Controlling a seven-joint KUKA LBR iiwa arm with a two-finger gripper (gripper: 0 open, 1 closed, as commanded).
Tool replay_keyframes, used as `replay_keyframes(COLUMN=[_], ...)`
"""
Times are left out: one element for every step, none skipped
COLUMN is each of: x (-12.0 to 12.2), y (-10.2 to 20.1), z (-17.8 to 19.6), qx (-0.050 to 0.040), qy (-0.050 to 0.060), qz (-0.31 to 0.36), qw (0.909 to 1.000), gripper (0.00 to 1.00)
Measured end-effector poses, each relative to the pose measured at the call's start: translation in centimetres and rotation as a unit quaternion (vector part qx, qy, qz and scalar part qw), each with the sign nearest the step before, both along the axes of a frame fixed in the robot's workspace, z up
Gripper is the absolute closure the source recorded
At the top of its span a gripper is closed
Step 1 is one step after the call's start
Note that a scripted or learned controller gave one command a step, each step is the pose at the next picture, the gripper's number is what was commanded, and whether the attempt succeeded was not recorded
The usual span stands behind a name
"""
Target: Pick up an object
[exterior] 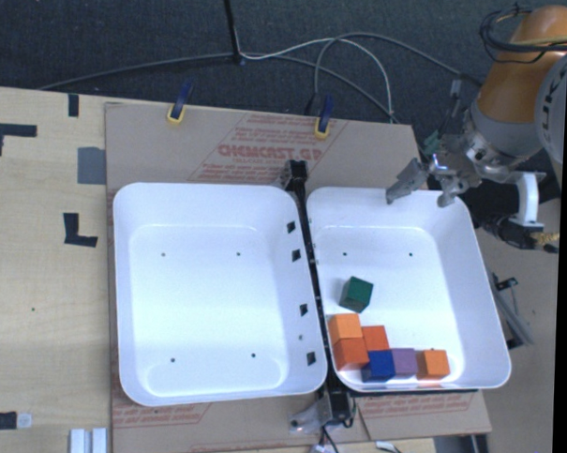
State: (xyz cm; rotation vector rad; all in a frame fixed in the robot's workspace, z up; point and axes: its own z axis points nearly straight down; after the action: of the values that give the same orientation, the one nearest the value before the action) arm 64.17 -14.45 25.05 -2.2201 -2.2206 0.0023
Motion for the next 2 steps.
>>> replay_keyframes(x=[0.0,0.3], y=[0.0,0.6], z=[0.1,-4.3], qx=[-0.0001,0.0002], qy=[-0.001,0.001], qz=[0.000,0.000], qw=[1.0000,1.0000], gripper=[0.00,0.00])
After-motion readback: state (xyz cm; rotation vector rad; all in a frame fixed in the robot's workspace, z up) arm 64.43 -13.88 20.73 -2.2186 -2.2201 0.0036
